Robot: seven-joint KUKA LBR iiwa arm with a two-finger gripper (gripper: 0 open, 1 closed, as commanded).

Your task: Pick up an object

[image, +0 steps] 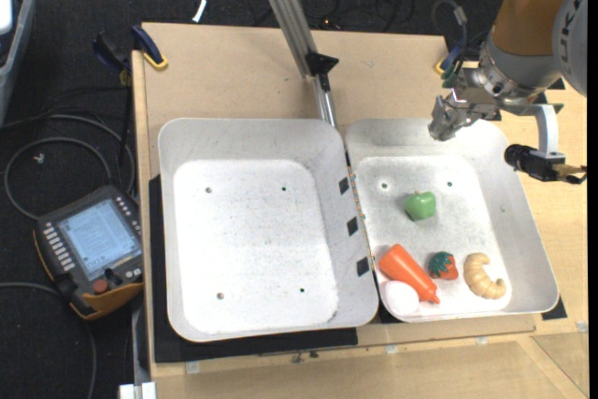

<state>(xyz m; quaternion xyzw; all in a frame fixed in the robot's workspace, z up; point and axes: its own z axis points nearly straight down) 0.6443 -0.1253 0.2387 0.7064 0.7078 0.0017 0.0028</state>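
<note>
In the right bin (509, 201) lie a green pepper (420, 205), an orange carrot (407, 270), a white egg-like piece (402, 298), a red strawberry-like piece (443, 265) and a tan croissant (485, 276). My gripper (446, 122) hangs over the bin's far rim, well above and beyond the pepper, with nothing visible between its fingers. The grey arm with its orange band comes in from the upper right.
The left bin (187, 145) sits beside the right one, joined at a black-clipped divider (350, 210). A slanted metal pole (290, 5) rises behind the bins. A teach pendant (89, 243) and cables lie on the floor to the left.
</note>
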